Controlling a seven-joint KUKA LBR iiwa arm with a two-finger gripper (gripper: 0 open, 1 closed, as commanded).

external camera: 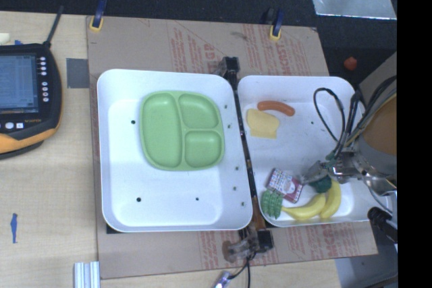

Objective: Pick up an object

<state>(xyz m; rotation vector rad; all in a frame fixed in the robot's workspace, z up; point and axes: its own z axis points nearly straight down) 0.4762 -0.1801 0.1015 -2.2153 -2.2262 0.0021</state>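
Gripper (322, 177) is hovering just above the banana (312, 207) in the right bin (297, 85); grip state unclear.

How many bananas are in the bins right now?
2. Both bananas lie side by side at the near edge of the right bin, just below the gripper. The arm could hide more.

Wooden bench (47, 199); cardboard sheet (169, 44); teach pendant (23, 98) on it.
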